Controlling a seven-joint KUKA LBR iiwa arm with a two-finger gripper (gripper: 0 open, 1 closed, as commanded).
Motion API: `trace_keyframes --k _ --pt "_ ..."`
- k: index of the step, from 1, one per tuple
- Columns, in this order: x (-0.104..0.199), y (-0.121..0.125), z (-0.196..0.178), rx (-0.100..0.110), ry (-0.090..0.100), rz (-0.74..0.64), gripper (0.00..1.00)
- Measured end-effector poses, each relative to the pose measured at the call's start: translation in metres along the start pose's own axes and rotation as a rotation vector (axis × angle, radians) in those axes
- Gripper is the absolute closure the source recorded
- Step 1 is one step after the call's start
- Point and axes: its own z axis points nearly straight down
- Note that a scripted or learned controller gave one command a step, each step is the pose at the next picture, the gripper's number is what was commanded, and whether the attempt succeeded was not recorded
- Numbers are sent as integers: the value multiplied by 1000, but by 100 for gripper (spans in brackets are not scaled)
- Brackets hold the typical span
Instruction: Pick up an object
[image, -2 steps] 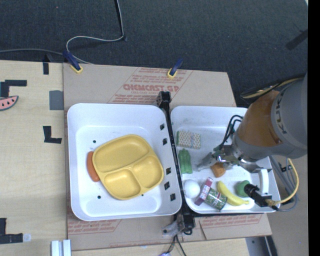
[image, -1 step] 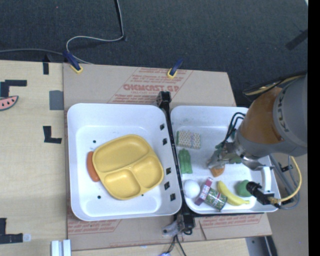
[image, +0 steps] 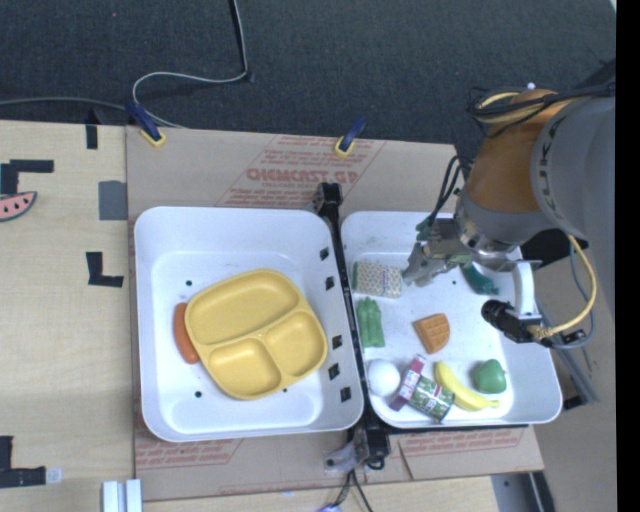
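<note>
Pale speckled sponge (image: 379, 278), flat in right bin (image: 540, 400), end effector (image: 425, 268) beside it, finger state unclear

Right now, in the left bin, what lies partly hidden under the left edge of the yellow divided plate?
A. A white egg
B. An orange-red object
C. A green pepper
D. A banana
B: an orange-red object shows from under the left edge of the yellow divided plate in the left bin, while the banana, the white egg and the green pepper all lie in the right bin.
</note>
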Motion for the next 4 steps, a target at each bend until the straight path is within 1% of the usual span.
trace_keyframes --k 1,2,3,4 --pt "0 -1 1 2 0 0 0" --pt "-17 -24 81 -3 0 1 0" --pt "-26 -53 93 -22 -7 0 0" --pt "-27 -51 82 -26 -9 2 100"
